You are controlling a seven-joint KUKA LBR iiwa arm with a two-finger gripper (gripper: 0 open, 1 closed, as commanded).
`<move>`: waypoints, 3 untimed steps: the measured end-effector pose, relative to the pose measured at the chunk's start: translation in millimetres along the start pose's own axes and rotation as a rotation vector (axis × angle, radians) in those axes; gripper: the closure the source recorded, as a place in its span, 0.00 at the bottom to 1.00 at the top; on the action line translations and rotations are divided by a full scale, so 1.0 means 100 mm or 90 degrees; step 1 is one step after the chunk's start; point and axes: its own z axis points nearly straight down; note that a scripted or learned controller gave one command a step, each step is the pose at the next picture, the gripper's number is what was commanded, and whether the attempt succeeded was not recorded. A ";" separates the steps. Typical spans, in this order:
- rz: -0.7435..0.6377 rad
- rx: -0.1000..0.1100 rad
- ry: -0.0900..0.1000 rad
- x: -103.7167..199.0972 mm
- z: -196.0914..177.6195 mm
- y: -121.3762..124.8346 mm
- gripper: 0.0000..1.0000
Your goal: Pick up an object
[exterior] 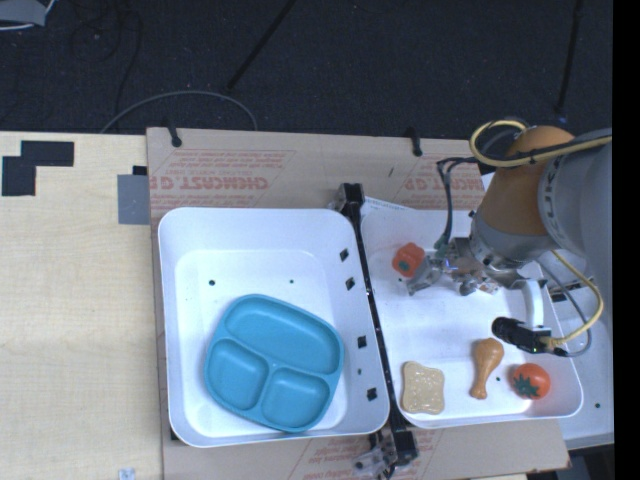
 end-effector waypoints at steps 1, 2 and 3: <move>0.001 -0.002 0.000 -0.01 -0.13 0.01 1.00; -0.001 -0.006 -0.001 0.01 -0.76 -0.01 1.00; -0.002 -0.008 -0.002 0.03 -1.39 0.03 1.00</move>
